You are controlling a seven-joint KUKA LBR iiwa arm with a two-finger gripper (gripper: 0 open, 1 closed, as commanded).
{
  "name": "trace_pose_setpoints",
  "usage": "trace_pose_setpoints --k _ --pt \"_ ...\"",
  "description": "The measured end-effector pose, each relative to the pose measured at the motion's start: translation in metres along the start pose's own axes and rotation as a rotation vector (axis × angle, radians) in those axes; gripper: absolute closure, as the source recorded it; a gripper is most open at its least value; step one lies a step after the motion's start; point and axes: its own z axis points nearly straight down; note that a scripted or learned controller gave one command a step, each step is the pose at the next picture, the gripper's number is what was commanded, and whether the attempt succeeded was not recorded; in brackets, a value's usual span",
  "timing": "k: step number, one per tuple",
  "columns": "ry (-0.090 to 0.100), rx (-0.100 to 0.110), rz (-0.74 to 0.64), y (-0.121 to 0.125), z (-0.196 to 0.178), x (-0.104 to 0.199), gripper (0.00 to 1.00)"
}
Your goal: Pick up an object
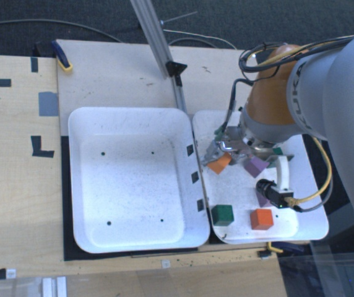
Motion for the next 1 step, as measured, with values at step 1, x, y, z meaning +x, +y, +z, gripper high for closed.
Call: trace_pose_setpoints --k 1 --pt "-0.001 0.009 0.003 0.0062 0.0052 0.0572 1.00"
